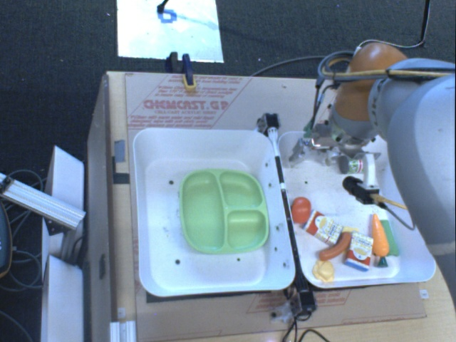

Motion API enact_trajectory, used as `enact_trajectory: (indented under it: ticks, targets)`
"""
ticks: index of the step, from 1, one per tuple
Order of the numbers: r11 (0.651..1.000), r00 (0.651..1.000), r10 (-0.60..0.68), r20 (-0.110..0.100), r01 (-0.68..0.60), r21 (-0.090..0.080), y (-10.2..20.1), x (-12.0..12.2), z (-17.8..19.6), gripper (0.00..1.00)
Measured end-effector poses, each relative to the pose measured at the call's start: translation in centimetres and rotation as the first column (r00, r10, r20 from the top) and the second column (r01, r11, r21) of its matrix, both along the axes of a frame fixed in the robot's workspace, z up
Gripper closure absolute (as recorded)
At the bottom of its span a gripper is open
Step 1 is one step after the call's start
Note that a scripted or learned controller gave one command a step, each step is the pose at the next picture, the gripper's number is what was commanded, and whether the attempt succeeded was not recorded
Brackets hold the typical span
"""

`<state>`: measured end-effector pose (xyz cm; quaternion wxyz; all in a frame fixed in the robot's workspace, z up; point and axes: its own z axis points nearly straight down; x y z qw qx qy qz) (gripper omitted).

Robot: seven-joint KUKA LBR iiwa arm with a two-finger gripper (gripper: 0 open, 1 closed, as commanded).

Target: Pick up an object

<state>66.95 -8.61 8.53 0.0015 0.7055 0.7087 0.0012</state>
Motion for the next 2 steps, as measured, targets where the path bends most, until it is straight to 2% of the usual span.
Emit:
enact_trajectory:
  ticks: [2]
  targets:
    - [1.000,1.000,0.000,-0.002,0.000,-0.001,0.24,-0.04,-0.04,0.00]
